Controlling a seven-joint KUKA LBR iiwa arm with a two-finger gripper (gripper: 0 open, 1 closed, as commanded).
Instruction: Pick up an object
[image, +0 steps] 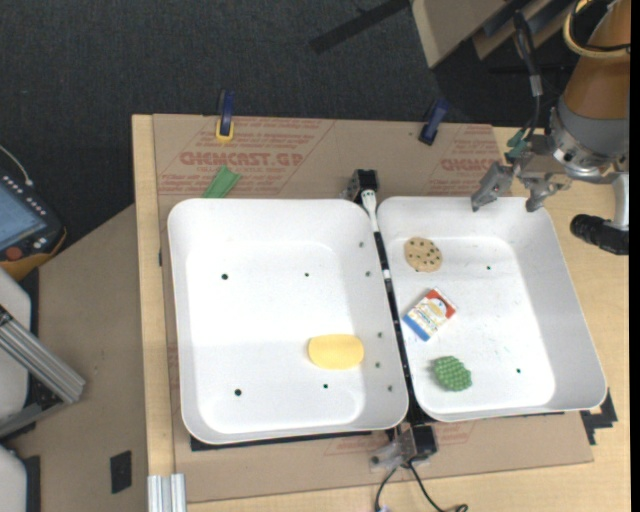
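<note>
Gripper (511, 193): we see its fingers spread, holding nothing, above the right bin's (560, 300) far rim.
Cookie (423, 254): nearest, below-left of it.
Packet (430, 314), green piece (452, 374): farther down.
Yellow disc (335, 351): left bin (200, 300), well apart.

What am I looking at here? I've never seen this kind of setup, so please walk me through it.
One camera fixed above a bench looks down at a slant. The grey robot arm with an orange band reaches in from the right; its two-finger gripper hangs open over the far edge of the right bin, holding nothing. That bin contains a cookie, a small packet and a green object. The left bin holds a yellow object. The job is to pick something up.
</note>
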